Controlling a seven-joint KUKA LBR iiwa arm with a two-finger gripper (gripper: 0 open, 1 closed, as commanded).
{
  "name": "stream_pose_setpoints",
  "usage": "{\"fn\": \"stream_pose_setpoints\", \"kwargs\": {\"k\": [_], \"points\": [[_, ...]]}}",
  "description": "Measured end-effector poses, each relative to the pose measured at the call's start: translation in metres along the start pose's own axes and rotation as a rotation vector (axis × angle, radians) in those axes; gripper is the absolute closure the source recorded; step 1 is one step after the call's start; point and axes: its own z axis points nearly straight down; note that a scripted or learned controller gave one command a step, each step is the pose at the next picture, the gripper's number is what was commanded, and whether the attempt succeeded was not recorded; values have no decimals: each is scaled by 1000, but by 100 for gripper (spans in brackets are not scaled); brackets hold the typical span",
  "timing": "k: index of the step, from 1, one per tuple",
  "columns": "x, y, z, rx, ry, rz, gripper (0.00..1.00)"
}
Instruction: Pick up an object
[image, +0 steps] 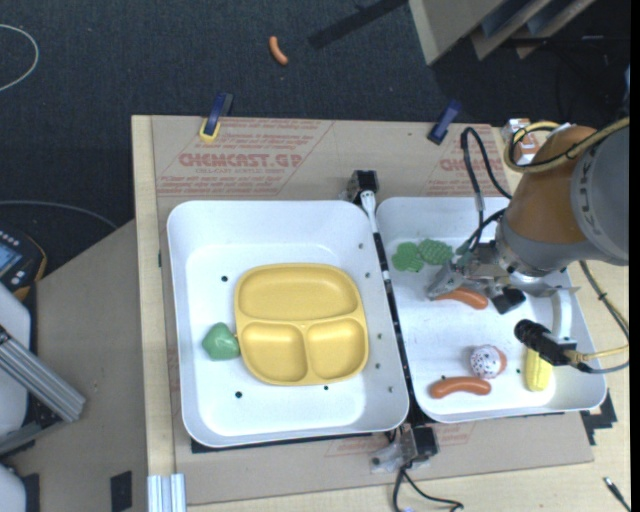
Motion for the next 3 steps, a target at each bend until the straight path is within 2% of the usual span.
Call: {"fn": "stream_pose_setpoints", "kwargs": {"k": [1,3], "points": [[-1,0,-10,-4,-3,1,100],[-2,3,-128,-1,-2,-1,100]]}}
